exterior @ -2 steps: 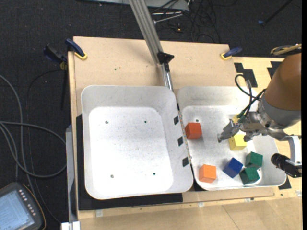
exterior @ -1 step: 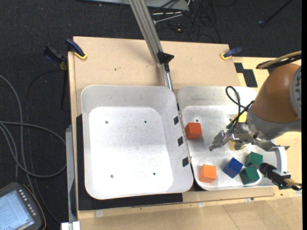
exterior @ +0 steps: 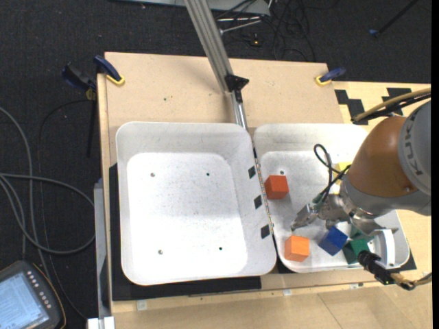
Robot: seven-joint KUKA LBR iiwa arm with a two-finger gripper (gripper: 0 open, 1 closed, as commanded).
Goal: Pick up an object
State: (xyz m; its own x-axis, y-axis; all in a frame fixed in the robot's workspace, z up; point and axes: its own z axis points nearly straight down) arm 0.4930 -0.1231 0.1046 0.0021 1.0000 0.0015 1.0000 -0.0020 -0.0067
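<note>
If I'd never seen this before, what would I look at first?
Probably the big orange and grey robot arm reaching in from the right over the right bin. Next come the bright blocks inside that bin: two orange cubes, one near the middle divider and one toward the front edge, with a blue block and a green one close beside the pincer.

A robotics lab: a clamped plywood surface carries two white bins, with cables trailing over dark carpet.
</note>
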